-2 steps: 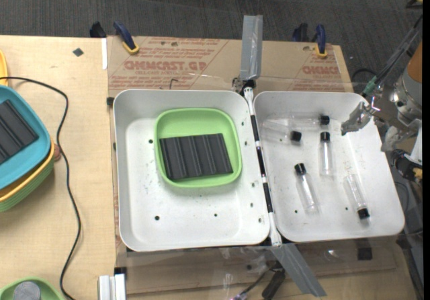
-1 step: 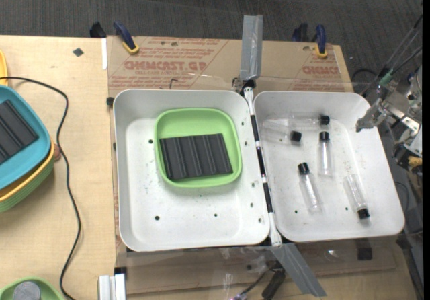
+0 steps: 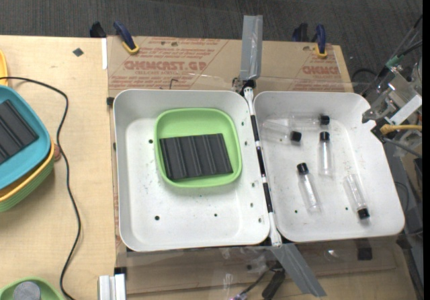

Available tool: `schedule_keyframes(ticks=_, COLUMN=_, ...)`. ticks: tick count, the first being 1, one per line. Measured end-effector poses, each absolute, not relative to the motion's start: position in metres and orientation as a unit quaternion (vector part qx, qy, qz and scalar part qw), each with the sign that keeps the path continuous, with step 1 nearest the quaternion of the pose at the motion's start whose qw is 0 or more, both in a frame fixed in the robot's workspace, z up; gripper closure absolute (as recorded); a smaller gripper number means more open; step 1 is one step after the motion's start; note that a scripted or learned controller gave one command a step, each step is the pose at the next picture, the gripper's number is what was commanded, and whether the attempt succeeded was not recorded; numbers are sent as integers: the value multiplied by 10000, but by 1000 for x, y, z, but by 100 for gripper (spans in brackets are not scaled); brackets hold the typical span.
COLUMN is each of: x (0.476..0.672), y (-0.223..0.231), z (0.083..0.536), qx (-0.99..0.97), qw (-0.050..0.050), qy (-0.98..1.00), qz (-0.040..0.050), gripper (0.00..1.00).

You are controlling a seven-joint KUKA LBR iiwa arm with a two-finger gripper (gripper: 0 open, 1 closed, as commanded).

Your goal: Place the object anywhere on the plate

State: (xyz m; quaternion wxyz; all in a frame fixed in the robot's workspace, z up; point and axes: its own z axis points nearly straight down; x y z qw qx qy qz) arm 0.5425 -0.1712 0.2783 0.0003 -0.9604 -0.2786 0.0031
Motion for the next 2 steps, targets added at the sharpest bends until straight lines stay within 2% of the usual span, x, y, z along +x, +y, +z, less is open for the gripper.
schedule_keyframes(ticks=1, x=547, y=-200, z=267, qx=-9784, qw=4, qy=-2068, qz=30, gripper=0)
schedule_keyframes(ticks=2, x=548, y=-207, z=252, qx=-9948, qw=4, qy=-1023, qz=30, gripper=0)
